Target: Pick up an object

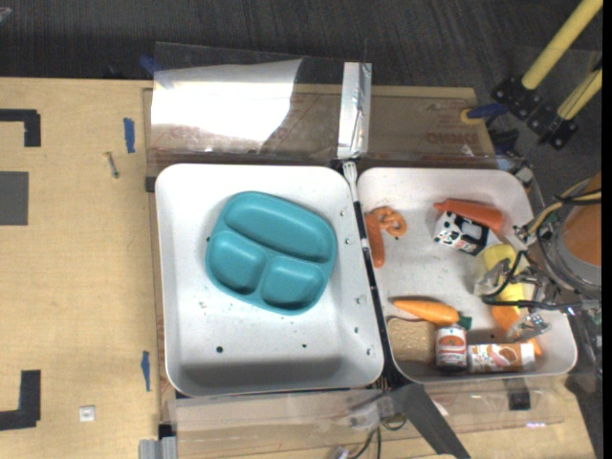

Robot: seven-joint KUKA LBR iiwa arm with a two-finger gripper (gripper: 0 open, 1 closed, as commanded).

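1. My arm point(583, 247) comes in from the right, over the right edge of the right bin point(421, 185).
2. My gripper point(509, 293) is low over the right part of that bin. Spread or pressed together: cannot tell, that spot is too cluttered.
3. Pick candidates all lie in the right bin. Closest to my gripper: a yellow piece point(499, 256) just above it in view and a small orange piece point(507, 316) just below it. Touching or not, cannot tell.
4. Bin's near edge: a bottle point(502, 355) lying on its side, a small can point(451, 345) upright just to its left, and a brown flat slice point(406, 338) left of the can.
5. A carrot point(427, 309) lies flat just above the slice and can, tip pointing left.
6. Bin's far part: a black-and-white toy point(459, 232) with a long orange-red piece point(469, 210) just behind it.
7. Far-left corner: a curled orange piece point(387, 220), and an orange stick point(375, 242) along the left wall.
8. The left bin point(191, 333) holds a teal divided plate point(271, 251), lying flat near its middle, well apart from my gripper.
9. Both bins sit side by side on the tan bench point(67, 256).
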